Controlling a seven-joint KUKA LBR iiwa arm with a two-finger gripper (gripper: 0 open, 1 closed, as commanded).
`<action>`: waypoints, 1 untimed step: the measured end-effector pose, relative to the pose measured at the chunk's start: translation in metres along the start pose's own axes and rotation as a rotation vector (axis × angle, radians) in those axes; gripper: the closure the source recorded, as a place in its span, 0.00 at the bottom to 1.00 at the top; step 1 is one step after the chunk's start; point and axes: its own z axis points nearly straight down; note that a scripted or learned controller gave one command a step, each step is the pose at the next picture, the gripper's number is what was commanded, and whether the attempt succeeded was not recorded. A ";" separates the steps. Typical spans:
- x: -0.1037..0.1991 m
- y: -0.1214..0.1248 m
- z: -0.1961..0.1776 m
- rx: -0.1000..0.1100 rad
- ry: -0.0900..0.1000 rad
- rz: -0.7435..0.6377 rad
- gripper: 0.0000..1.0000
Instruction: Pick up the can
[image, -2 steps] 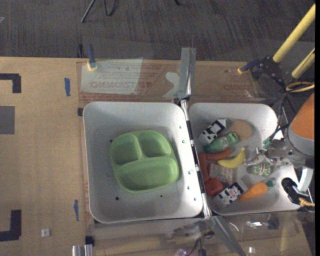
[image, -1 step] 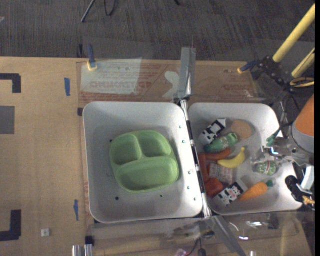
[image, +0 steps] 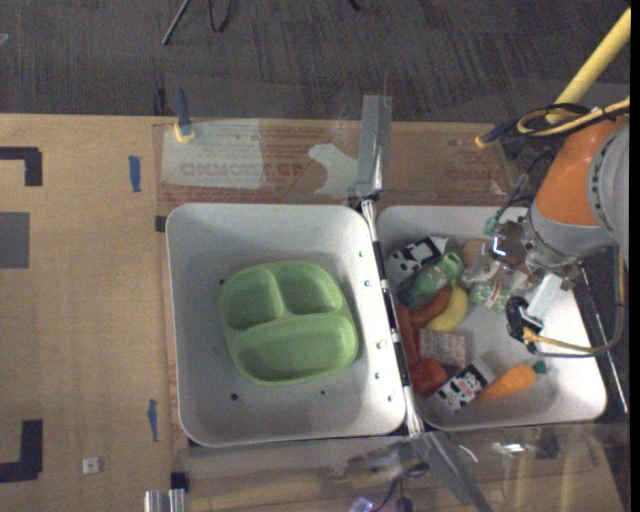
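A small can (image: 489, 293) with a green and white label lies in the right bin (image: 575, 395), near its middle and just right of a banana. The arm's orange and grey wrist reaches in from the right. Its gripper (image: 492, 258) hangs low over the bin's upper middle, directly above and slightly behind the can. The wrist hardware and cables hide the gripper's tips. Whether it touches the can cannot be told from this view.
The right bin also holds a cow-patterned box (image: 415, 257), a green bottle-like item (image: 438, 273), a banana (image: 452, 310), a red pepper (image: 422, 312), a carrot (image: 510, 380) and a small carton (image: 462, 388). A green divided plate (image: 288, 322) lies in the left bin (image: 195, 250).
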 end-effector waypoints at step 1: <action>0.058 -0.023 -0.115 -0.002 0.001 -0.086 1.00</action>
